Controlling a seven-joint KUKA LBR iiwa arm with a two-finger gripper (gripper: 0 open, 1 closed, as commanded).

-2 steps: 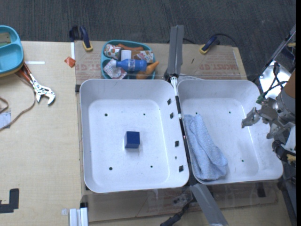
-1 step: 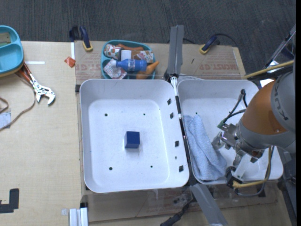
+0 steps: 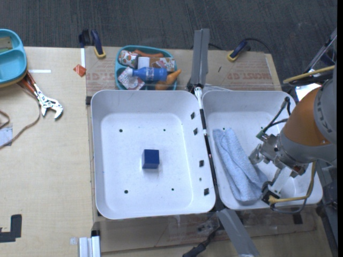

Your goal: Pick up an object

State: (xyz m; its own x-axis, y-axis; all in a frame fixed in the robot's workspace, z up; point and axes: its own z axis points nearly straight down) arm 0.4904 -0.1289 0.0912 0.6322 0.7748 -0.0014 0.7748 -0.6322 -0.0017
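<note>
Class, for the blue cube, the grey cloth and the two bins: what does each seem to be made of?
Blue cube: probably foam or plastic, matte, crisp edges, no glare.
Grey cloth: soft woven fabric, going by its folds and fuzzy texture.
Bins: likely moulded plastic, smooth white with rounded corners.

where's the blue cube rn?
The cube sits alone near the middle of the left bin, across the divider from the grey cloth in the right bin.

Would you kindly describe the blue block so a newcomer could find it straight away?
Start at the left white bin. Near the middle of its floor sits the blue block, alone. The grey cloth is in the other bin; the block is small, dark and cube-shaped.
</note>
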